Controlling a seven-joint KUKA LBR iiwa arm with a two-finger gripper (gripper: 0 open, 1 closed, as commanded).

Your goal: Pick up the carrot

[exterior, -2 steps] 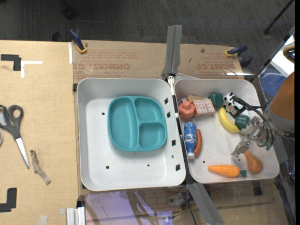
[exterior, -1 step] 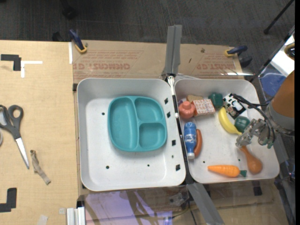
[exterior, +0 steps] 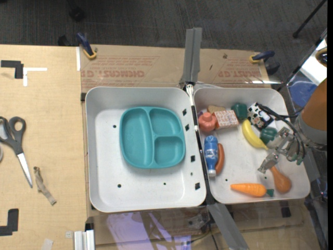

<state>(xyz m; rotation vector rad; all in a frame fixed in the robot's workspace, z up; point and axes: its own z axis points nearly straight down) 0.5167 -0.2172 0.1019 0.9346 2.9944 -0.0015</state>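
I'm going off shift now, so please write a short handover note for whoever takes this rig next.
Tool: hangs over the right bin, up and right of the carrot; nothing seen between its fingers.
Carrot: lies flat near the right bin's front edge, green end toward the right.
Teal plate: in the left bin.
Done: no pick yet.
Left: go to the carrot, grasp it, lift it.

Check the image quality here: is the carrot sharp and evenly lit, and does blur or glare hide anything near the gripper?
Camera view: the carrot is sharp, evenly lit, casting a soft shadow; no strong glare on the right bin; the gripper is a little blurred, its metal parts hard to separate.
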